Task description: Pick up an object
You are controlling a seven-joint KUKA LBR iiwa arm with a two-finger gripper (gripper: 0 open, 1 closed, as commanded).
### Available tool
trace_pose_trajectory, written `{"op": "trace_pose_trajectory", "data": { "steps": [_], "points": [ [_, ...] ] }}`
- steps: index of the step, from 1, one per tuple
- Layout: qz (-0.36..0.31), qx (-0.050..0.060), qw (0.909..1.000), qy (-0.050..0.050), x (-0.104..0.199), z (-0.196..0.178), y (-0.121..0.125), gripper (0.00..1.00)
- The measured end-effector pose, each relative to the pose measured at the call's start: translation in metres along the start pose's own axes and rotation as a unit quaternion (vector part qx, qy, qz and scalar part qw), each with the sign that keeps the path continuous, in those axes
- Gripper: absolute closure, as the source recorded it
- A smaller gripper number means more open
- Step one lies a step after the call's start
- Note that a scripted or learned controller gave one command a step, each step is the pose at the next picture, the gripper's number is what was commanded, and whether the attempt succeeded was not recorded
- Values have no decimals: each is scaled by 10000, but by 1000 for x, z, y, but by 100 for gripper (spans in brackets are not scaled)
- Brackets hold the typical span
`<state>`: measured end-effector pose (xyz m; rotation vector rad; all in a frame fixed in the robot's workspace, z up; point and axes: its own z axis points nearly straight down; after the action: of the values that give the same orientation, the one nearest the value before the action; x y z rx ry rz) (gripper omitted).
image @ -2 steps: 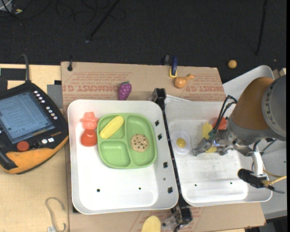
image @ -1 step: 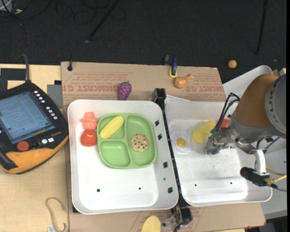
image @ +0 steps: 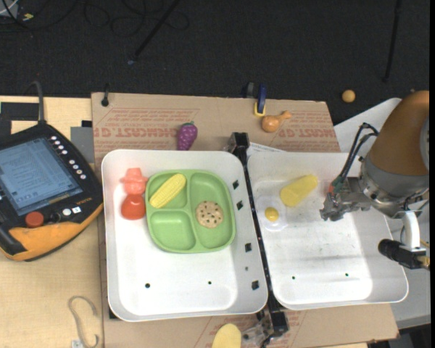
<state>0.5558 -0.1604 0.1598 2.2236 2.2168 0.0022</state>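
The grey arm with the orange band (image: 404, 133) reaches in from the right, and its dark two-finger gripper (image: 332, 210) is low over the right shallow white bin (image: 326, 267). Whether its jaws are wide or narrow, I cannot tell, because the tip is small and dark; nothing is seen between them.

In this same bin, a yellow block-shaped toy (image: 299, 191) lies to the left of the gripper, near but apart from it. A small yellow round piece (image: 272, 214) lies just below and left of the block.

The left shallow white bin (image: 174, 288) holds a green plastic tray with compartments (image: 190, 210). A yellow toy corn cob (image: 166, 189) lies in the upper left compartment and a round cookie with dark chips (image: 209, 213) lies in the right compartment. A pink and red toy figure (image: 133, 193) stands just beside the tray's left edge.

On the cardboard sheet (image: 217, 122) behind the bins lie a purple toy (image: 186, 135) and an orange pear-shaped toy (image: 273, 121).
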Motion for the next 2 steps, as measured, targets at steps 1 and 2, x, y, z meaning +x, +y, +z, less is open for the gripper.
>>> {"op": "trace_pose_trajectory", "data": {
  "steps": [1,2],
  "points": [
    [-4,-2,10000,-3,-10,-48,4,100],
    [-7,9,10000,3,-12,-69,4,100]
  ]
}}
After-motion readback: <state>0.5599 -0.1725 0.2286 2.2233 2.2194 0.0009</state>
